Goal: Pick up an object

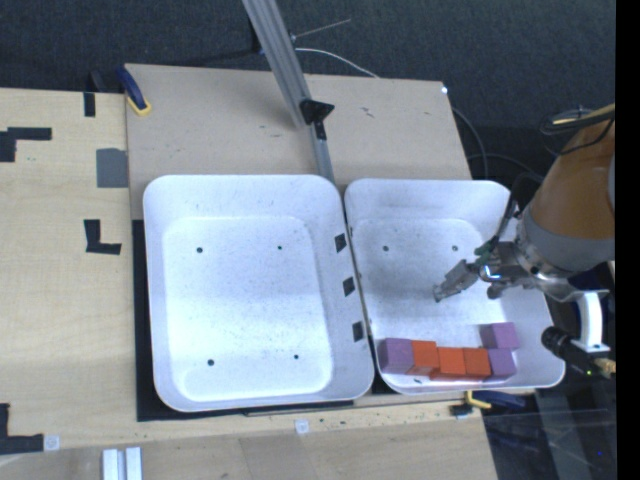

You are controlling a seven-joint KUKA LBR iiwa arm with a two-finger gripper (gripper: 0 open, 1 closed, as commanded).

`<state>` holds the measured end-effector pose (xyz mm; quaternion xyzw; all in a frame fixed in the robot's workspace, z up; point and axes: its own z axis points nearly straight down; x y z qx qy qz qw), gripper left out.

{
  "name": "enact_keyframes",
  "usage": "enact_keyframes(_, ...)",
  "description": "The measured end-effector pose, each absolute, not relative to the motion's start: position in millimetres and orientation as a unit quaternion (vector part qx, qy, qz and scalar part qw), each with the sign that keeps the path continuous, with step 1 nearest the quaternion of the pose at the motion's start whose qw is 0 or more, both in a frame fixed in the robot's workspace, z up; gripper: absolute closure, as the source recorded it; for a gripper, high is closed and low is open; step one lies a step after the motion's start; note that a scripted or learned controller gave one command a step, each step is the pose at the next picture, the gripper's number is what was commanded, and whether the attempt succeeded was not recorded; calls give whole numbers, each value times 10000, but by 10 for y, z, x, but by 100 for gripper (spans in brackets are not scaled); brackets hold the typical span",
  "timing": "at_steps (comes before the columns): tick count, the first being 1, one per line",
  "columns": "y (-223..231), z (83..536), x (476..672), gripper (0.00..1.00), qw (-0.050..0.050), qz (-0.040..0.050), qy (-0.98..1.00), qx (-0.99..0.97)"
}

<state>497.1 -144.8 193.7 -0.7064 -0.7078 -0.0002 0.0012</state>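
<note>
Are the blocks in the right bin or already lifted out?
In. The blocks lie in a row along the right bin's near wall; the gripper is above the floor, apart from them.

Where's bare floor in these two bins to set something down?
The left white bin has open floor throughout. In the right white bin, the far half is free; the near edge is crowded with purple and orange blocks, with the gripper just above them.

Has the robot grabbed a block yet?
Not yet. The blocks all lie along the near wall of the right bin. The gripper hangs over the bin's middle, away from them. Left: reach a block, close on it, lift.
</note>
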Motion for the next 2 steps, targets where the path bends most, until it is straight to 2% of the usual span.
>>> enact_keyframes(1,-493,1914,5445,0,12,-12,-7111,-7031)
enact_keyframes(2,264,1940,5880,0,6,-15,-7108,-7033)
